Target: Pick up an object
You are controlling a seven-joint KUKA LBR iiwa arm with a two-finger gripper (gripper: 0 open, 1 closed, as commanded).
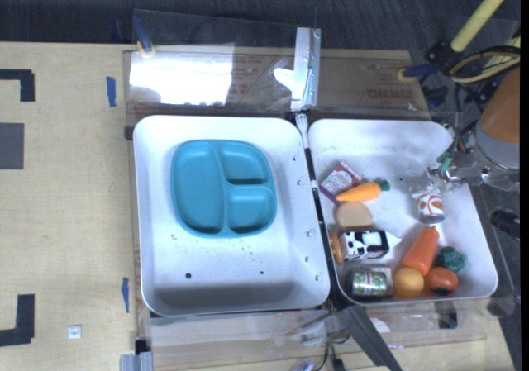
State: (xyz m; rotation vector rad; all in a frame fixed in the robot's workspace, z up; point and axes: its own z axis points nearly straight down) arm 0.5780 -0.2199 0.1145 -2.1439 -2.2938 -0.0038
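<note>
Bright overhead light, plastic glare, soft focus

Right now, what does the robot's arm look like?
At the picture's right edge the arm looks grey with a wide orange band. Its gripper is a small cluster of shiny silver metal parts, poking over the right bin. The edge crops the rest.

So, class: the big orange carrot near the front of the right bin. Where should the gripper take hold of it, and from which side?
Probably across the middle of the big carrot, coming straight down from above. It lies flat and tilted, thick end toward the orange ball. The gripper should close across its narrow width, since the tomato and ball crowd its lower end while its long sides look freer.
</note>
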